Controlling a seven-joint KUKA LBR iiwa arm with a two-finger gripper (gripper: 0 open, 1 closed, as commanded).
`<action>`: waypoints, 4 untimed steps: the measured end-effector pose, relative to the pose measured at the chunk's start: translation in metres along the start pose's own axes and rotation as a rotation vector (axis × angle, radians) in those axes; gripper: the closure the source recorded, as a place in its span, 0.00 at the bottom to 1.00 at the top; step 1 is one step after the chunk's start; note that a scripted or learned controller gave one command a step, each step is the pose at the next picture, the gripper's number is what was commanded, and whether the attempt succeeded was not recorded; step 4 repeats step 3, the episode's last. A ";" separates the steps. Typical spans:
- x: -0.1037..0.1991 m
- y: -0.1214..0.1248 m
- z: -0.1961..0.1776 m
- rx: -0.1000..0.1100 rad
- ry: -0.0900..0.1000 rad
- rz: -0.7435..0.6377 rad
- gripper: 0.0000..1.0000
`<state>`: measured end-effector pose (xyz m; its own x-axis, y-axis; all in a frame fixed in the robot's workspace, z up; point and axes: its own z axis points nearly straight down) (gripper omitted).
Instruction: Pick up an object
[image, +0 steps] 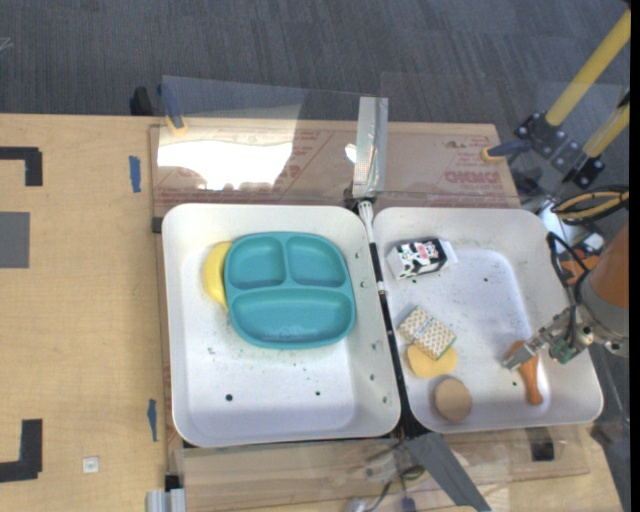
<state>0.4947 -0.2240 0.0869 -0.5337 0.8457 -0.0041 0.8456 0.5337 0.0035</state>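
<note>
Left bin (190, 330): a teal divided plate (290, 288) sits toward 12 o'clock, overlapping a yellow object (213, 270) that shows at its 9 o'clock edge. Any attempt on the yellow piece risks failing, since most of it is covered by the plate.

Right bin (480, 290): a black-and-white carton (419, 256) lies near 11 o'clock. A checkered packet (429, 332) rests on a flat yellow-orange piece (432, 361) at 7 o'clock, and a round brown item (452, 399) lies just beside them at 6 o'clock. These three are crowded; a grasp there could catch two things or push one away.

At 4 o'clock an orange carrot-like item (529, 373) lies close to the bin wall, with the gripper (553, 345) at its upper end. Whether the tool is open or closed on it I cannot tell. Judged risks: the narrow, tapered item may slip or pivot, and the nearby wall could obstruct the approach.
</note>
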 end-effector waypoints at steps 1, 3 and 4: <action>0.045 0.032 -0.001 -0.002 0.000 0.085 1.00; 0.125 0.179 -0.096 0.004 0.004 0.375 1.00; 0.125 0.179 -0.096 0.004 0.004 0.375 1.00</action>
